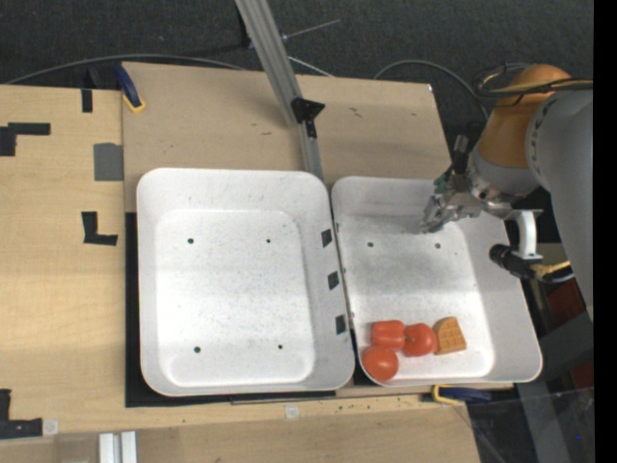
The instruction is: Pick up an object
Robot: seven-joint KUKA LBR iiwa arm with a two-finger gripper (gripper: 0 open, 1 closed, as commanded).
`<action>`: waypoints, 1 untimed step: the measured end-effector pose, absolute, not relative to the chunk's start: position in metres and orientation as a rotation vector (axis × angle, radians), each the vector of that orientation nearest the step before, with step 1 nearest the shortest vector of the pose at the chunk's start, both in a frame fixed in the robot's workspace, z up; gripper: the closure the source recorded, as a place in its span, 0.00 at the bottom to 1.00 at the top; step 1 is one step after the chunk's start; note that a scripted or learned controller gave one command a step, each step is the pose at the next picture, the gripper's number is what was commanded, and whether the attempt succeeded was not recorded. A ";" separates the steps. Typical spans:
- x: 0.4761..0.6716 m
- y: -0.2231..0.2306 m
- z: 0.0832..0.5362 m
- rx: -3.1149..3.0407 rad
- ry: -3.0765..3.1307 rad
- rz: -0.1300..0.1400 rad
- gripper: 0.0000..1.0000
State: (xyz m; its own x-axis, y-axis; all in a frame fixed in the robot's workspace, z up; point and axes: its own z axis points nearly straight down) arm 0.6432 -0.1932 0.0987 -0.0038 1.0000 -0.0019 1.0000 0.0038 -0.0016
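Note:
Three red tomato-like pieces [397, 343] and a tan waffle-like piece [449, 336] lie together at the near edge of the right bin [405, 258]. My gripper [434, 217] hangs over the far right part of that bin, well away from the objects, its tips close to the bin floor. Nothing shows between its fingers.
The left bin [231, 278] sits beside the right one, with black clips along the shared rim. A grey metal pole [280, 66] slants in from the top to the bins' far edge. The arm's orange band [511, 114] and grey links stand at the right.

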 end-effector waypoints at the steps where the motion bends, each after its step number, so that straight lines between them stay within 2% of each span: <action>1: 0.646 -0.189 0.142 2.217 2.221 0.003 1.00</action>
State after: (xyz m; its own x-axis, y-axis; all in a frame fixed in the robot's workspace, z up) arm 0.6456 -0.1886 0.1422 -0.0019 1.0000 -0.0008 1.0000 0.0019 0.0037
